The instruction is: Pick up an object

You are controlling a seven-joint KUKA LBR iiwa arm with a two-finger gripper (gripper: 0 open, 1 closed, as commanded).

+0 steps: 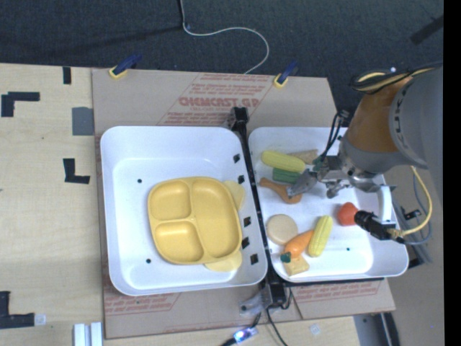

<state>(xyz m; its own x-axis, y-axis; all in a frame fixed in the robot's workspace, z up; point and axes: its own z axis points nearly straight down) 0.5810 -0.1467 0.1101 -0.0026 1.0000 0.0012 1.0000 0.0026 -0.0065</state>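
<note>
The right bin (360,265) holds toy food: a yellow corn cob (282,161) near the back left, a green piece (282,174) just below it, a brown piece (281,191), a beige round disc (282,228), an orange carrot (297,244), a second corn cob (320,235) and a red tomato (347,213). My gripper (302,184) reaches in from the right and sits low over the green and brown pieces, beside the back corn cob. I cannot make out anything held in it.
The left bin (122,193) holds a yellow divided plate (194,218). A black divider (248,186) runs between the bins. The grey arm with its orange band (374,121) covers the right bin's back right corner. Cables (403,225) hang by the wrist.
</note>
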